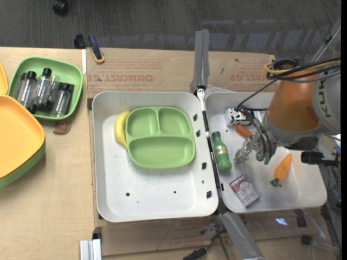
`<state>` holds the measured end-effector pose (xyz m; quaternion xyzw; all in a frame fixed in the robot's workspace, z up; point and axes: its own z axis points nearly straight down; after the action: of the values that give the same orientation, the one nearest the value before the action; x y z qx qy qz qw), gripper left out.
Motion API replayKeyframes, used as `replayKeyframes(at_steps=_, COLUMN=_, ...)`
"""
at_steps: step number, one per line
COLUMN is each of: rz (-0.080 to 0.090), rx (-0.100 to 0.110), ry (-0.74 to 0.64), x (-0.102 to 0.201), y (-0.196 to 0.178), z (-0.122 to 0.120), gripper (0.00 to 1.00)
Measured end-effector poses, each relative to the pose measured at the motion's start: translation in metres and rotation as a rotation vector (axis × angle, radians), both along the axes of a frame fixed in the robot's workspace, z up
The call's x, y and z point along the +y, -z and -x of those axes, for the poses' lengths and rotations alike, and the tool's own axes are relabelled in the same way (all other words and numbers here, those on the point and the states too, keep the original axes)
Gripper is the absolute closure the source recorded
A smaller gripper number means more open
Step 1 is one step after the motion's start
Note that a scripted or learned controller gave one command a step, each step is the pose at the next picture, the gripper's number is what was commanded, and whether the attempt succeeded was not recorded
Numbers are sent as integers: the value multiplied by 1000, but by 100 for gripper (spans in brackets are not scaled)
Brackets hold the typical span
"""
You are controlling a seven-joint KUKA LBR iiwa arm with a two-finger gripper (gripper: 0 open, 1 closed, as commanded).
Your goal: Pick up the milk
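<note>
The grey arm with its orange band is reaching into the shallow white plastic right-hand bin [312,196], and its metal two-finger gripper [254,151] is hanging over the middle of that bin's floor. At this slant I cannot tell how far it is open or whether it is holding anything. What appears to be the milk, a small white carton with dark markings [235,114], is lying near that bin's far wall, apart from the gripper. A green plastic bottle [221,152] is lying along that bin's left wall, an orange toy carrot [282,167] is resting towards its right side, and a flat maroon packet [244,191] is sitting near its front wall.
</note>
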<state>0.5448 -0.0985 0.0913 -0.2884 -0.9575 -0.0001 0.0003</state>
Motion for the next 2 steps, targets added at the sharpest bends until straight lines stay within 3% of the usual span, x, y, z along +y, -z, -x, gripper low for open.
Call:
replayKeyframes(at_steps=1, rz=1, rx=-5, ry=-312, x=33, y=-101, z=-59, gripper=100)
replayKeyframes(at_steps=2, rz=1, rx=-4, ry=-459, x=74, y=-100, z=-86, gripper=100)
